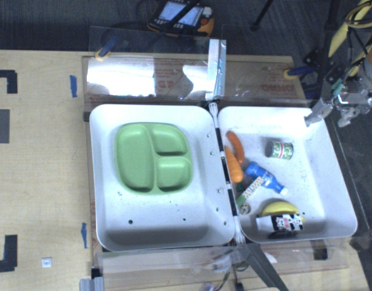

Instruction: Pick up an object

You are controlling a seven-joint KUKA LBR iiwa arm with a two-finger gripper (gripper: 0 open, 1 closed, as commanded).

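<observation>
End effector (331, 107) above right bin's (337, 162) far corner, grip state unclear; can (279, 150) label unreadable.

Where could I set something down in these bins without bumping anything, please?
Bare floor lies in the left bin below the green tray, and in the right bin right of the can. Crowded: carrot, blue tube, banana.
</observation>
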